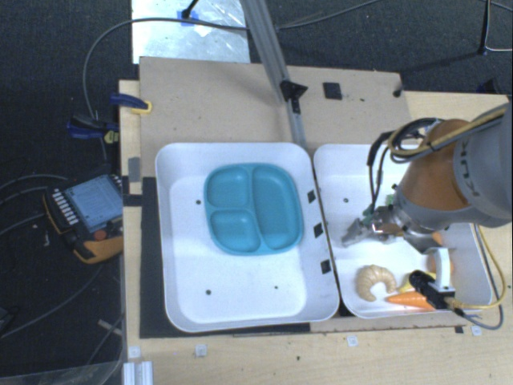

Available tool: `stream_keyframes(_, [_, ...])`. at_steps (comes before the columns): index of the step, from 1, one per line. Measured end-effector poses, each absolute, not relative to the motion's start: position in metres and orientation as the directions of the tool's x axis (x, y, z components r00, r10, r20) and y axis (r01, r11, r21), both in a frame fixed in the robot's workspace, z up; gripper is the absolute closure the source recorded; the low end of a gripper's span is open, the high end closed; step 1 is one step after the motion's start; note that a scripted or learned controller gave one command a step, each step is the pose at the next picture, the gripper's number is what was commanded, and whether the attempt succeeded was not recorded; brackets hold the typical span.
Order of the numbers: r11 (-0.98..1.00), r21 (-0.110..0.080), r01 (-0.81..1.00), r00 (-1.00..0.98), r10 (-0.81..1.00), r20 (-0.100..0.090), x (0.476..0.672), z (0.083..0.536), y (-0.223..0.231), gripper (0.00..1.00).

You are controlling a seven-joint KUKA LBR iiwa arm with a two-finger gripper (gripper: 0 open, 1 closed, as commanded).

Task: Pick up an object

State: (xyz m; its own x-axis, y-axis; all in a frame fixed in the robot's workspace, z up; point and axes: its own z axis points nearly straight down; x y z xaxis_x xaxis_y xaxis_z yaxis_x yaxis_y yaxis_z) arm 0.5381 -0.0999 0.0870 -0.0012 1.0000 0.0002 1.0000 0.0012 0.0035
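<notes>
The right bin (345, 184) holds a tan croissant-shaped piece (375, 281) near its front wall, with an orange carrot-like piece (407, 299) just to its right. My gripper (357, 233) hangs low over the middle of this bin, pointing left, a short way above and left of the croissant. Nothing shows in its grasp. The grey arm with its orange band (433, 175) covers the bin's right half.
The left bin (184, 247) holds a blue divided plate (253, 208). A grey pole (272, 50) slants across the board behind the bins. Cables, clamps and a small blue device (86, 207) lie on the floor to the left.
</notes>
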Motion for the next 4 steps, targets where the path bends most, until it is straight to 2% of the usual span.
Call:
stream_keyframes(1, [0.002, 0.012, 1.0, -0.002, 1.0, -0.001, 0.541, 0.099, -0.1, 1.0])
stream_keyframes(2, [0.004, 0.005, 1.0, -0.004, 1.0, -0.001, 0.539, 0.144, -0.096, 1.0])
stream_keyframes(3, [0.003, 0.007, 1.0, -0.003, 1.0, -0.001, 0.533, 0.199, -0.102, 1.0])
stream_keyframes(4, [0.004, 0.004, 1.0, -0.004, 1.0, 0.0, 0.534, 0.218, -0.102, 1.0])
